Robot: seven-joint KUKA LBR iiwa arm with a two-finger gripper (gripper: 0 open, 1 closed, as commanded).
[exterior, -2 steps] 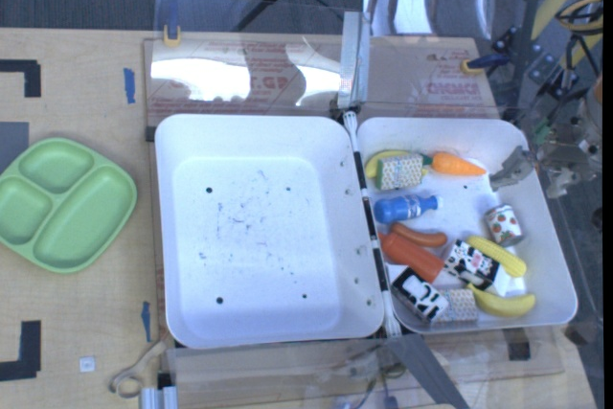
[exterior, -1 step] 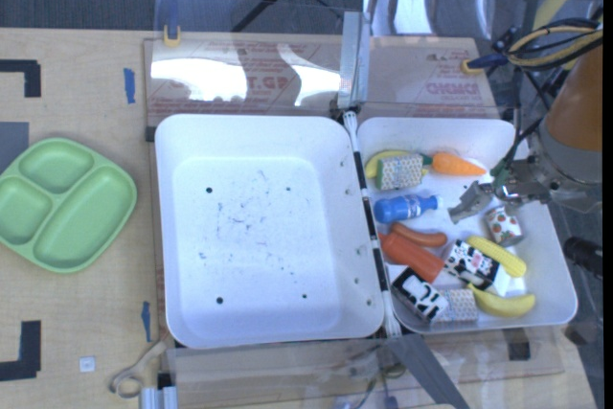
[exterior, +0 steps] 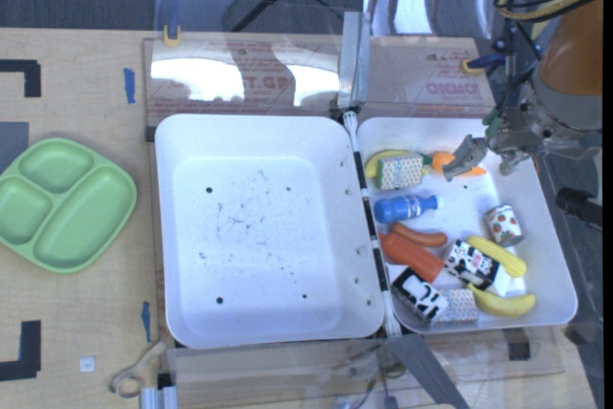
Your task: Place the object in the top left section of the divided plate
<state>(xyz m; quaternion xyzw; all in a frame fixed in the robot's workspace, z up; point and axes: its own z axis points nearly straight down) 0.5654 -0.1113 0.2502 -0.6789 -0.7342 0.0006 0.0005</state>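
gripper point(exterior: 488, 158) hovers at the upper edge of the right bin point(exterior: 560, 244), fingers spread, holding nothing, just beside the orange carrot point(exterior: 448, 164). green divided plate point(exterior: 63, 203) sits at far left on bare bench, well apart.

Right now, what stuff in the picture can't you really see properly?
- Pincer: blurred in the camera view, so open or shut is unclear.
- Carrot: partly behind the pincer; touching or apart, I cannot tell.
- Banana: partly under the black-and-white toy.
- Arm: cut off by the right edge.
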